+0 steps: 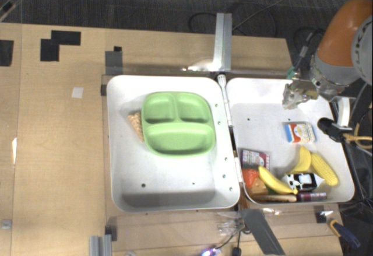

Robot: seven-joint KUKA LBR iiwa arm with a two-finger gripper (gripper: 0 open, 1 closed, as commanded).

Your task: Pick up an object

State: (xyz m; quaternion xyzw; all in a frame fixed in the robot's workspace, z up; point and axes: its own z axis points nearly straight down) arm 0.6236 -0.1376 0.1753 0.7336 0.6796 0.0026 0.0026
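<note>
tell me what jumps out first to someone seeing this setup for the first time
The bright green divided tray dominates, lying in the middle of the left bin. Next comes the colourful clutter piled in the near corner of the right bin: yellow bananas and small packets. The arm's orange band stands out at the upper right, with the gripper over the right bin's far edge.

The green tray [176, 122] hides most of a tan item [135, 125] near the left bin's [125, 188] left wall. The gripper [297, 95] is too small to read; the arm [348, 39] is cut by the right edge.
</note>
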